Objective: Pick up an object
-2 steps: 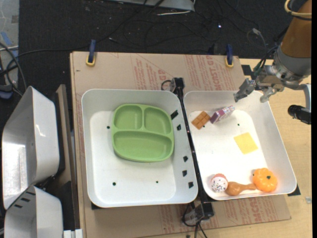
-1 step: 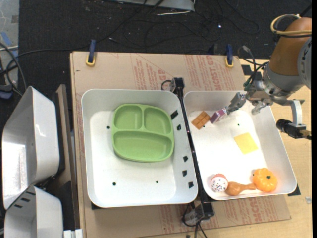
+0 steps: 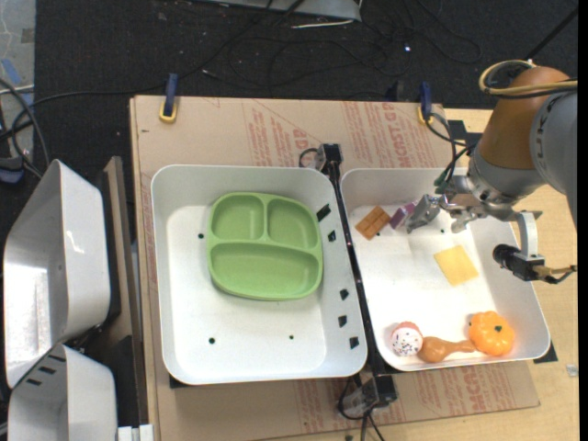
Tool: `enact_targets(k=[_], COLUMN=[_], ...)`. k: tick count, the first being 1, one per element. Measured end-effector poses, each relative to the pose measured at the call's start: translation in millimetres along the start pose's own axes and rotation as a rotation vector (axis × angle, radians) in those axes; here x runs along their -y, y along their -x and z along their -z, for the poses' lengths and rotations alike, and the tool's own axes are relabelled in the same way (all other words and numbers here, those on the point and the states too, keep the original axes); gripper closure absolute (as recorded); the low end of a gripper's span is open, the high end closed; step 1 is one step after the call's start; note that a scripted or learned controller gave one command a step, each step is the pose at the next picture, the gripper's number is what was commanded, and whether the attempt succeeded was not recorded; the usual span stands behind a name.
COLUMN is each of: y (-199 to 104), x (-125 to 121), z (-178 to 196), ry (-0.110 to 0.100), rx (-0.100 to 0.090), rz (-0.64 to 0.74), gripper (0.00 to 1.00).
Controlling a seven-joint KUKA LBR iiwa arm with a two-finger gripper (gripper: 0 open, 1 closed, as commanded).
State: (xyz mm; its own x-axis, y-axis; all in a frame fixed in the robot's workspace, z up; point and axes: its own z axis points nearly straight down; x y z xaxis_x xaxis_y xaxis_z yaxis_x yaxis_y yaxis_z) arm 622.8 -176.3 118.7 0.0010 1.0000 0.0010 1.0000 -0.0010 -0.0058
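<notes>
- The purple thing (image 3: 401,216) is small and sits in the right bin (image 3: 533,324), near the bin's far edge and toward its left wall.
- The gripper (image 3: 424,217) hangs just to the right of the purple thing, very close to it, maybe touching it. I cannot tell if they touch.
- So the purple thing lies on the gripper's left, a tiny step toward the wall between the two bins.
- I cannot tell if the gripper is open or shut. It looks like a grey lump from up here, and nothing shows inside it.
- A flat brown piece (image 3: 371,222) lies just left of the purple thing. It is tilted, with its long side running from the near left up to the far right.
- A yellow square (image 3: 457,265) lies flat in the middle of the right bin, a bit nearer than the gripper and to its right.
- A spotted ball (image 3: 405,340), an orange gourd (image 3: 444,346) and a small pumpkin (image 3: 490,333) sit in a row along the near edge of the right bin, well apart from the gripper.
- The green tray (image 3: 265,246) lies in the left bin (image 3: 175,274), far from the gripper.
- I think the purple thing is the easiest pick, since it is closest. The gripper would only need to slide a little left and go down.
</notes>
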Motion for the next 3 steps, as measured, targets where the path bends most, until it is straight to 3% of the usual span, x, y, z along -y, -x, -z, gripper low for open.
enact_targets(k=[1, 2, 3], y=[-1, -1, -2], x=[0, -1, 2], z=[-28, -16, 47], ry=[0.003, 0.008, 0.012], rx=[0.001, 0.003, 0.003], rz=[0.0, 0.001, 0.002], gripper=[0.0, 1.0, 1.0])
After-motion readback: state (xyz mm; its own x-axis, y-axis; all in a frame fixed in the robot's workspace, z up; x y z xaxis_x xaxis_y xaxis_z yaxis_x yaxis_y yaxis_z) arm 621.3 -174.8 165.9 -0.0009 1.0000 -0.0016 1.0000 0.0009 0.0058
